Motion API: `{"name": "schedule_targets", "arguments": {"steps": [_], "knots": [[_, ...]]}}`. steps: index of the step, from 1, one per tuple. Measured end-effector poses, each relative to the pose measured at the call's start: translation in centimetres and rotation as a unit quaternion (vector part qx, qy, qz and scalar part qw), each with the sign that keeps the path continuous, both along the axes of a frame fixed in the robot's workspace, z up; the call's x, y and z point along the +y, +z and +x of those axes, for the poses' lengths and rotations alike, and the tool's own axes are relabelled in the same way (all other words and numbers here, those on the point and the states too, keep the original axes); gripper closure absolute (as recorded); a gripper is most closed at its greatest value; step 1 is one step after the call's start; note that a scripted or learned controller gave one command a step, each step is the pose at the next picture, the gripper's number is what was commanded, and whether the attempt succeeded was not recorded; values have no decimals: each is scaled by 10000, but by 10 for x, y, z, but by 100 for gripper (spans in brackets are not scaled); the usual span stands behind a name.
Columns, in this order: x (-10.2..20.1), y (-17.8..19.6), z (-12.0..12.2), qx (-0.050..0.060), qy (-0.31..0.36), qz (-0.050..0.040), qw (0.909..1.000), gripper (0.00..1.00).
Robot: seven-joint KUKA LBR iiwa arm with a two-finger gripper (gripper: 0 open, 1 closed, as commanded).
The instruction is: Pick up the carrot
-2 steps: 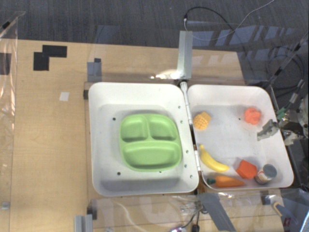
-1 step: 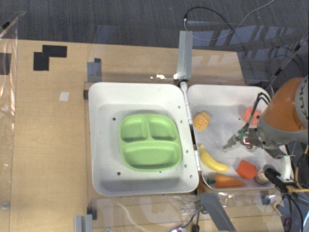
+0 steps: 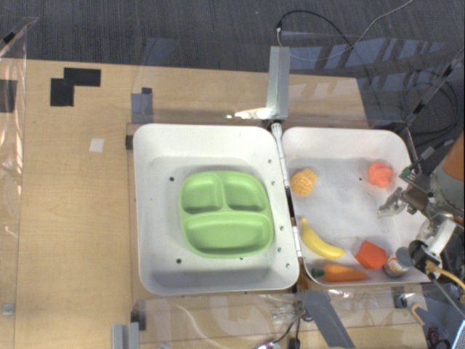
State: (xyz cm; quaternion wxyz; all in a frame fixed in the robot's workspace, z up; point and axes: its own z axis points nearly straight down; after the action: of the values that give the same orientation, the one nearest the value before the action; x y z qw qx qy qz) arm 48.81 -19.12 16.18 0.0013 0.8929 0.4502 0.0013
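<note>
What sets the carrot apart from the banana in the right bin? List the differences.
The carrot is orange and tapers to a point; the banana is yellow and curved. The carrot lies roughly level along the near wall of the right bin; the banana lies on a slant farther from that wall, nearer the divider. Both are long, slim and lying flat, close together in the bin's near-left part.

Bright, even overhead light; soft shadows, mild blur.

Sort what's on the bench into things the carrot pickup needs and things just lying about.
Needed: carrot, hand, right bin.

Lying about: banana, corn cob, pink ball, orange-red block, small can, green divided plate, left bin.
</note>
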Motion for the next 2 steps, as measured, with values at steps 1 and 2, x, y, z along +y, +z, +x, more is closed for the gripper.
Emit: {"name": "schedule_targets", "arguments": {"steps": [1, 2], "knots": [[74, -72, 5, -69, -680, 14, 9977, 0], [45, -73, 67, -41, -1370, 6, 9906, 0]]}}
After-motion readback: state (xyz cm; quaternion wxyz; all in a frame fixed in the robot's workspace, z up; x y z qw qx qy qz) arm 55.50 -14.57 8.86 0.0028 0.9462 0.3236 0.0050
